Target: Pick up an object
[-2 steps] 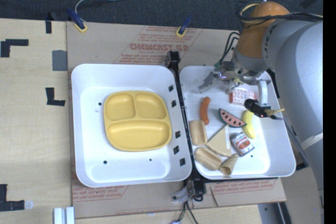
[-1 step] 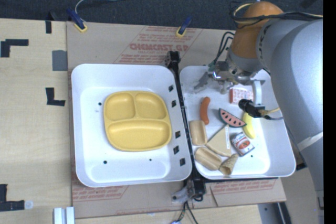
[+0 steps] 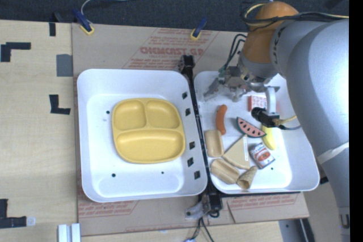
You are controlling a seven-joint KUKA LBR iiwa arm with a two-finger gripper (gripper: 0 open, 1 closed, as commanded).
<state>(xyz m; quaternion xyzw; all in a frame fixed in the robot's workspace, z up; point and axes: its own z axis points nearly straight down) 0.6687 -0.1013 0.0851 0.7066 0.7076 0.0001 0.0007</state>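
The right bin (image 3: 295,170) holds several toy foods. Among them are a red sausage (image 3: 221,119), a watermelon slice (image 3: 250,127), a bread roll (image 3: 214,143), a pale cheese wedge (image 3: 236,153), a small can (image 3: 262,155), a cone (image 3: 247,177) and a red-and-white box (image 3: 257,102). My gripper (image 3: 225,86) hangs over the bin's far left part, just above the sausage and left of the box. I see nothing held in it. The wrist hides the bin's far right corner.
In the left bin (image 3: 93,122) lies a yellow divided plate (image 3: 149,129). A black divider (image 3: 190,122) runs between the two bins. The grey arm (image 3: 317,71) covers the right side of the scene. Blue-yellow clamps (image 3: 84,24) grip the cardboard's far edge.
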